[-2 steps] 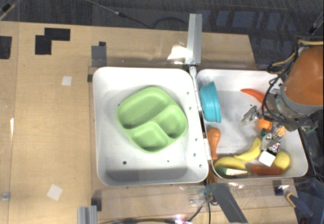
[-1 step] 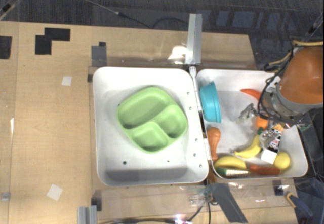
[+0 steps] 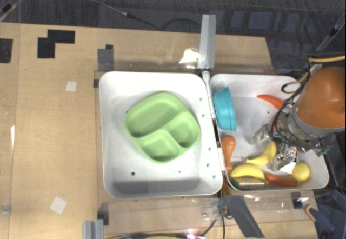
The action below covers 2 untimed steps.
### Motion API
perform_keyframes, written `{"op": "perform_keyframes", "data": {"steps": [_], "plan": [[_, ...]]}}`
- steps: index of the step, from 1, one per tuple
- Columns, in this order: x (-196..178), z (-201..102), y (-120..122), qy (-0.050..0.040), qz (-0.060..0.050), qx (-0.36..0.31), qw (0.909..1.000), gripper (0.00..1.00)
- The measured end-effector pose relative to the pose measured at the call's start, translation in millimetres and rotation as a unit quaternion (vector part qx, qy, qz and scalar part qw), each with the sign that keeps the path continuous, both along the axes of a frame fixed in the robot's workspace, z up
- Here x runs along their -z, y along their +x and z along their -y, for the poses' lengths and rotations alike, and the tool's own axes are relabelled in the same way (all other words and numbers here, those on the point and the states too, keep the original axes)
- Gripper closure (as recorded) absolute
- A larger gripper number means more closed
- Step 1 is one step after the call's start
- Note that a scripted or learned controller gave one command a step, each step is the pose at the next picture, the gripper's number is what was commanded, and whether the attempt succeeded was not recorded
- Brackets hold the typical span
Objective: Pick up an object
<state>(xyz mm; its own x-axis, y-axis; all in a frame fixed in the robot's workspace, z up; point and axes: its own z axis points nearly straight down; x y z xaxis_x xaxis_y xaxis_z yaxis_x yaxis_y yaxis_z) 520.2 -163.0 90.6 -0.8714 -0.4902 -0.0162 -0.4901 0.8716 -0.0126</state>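
Two shallow white bins sit side by side on the bench; the left bin [image 3: 113,124] carries a green divided plate [image 3: 162,126], lying tilted near its middle with three compartments showing.

The right bin [image 3: 243,84] holds the loose things; a blue bowl [image 3: 224,108] stands on edge against its left wall, close to the far corner; an orange carrot [image 3: 228,148] lies along the same wall, nearer the front; a second orange piece [image 3: 270,100] lies toward the far right part of the floor; a yellow banana [image 3: 247,171] rests at the front edge, with a small dark striped thing [image 3: 249,183] just in front of it; another banana [image 3: 267,154] leans up from it toward the gripper; a round yellow fruit [image 3: 300,172] sits in the front right corner, with a reddish-orange piece [image 3: 280,180] between it and the front banana.

The arm [image 3: 323,100] comes in over the right edge of this bin, its orange band uppermost; the gripper [image 3: 283,151] is low among the fruit, just beside the leaning banana; whether its fingers are parted or closed I cannot tell, and nothing is plainly seen between them.
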Motion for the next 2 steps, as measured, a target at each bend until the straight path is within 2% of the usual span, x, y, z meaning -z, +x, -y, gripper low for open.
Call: {"op": "perform_keyframes", "data": {"steps": [1,2], "plan": [[-1,-40,-15,-0.004,0.001,-0.187,0.9823,0.0],[-15,-44,-10,-0.0037,0.009,-0.189,0.9819,1.0]]}}
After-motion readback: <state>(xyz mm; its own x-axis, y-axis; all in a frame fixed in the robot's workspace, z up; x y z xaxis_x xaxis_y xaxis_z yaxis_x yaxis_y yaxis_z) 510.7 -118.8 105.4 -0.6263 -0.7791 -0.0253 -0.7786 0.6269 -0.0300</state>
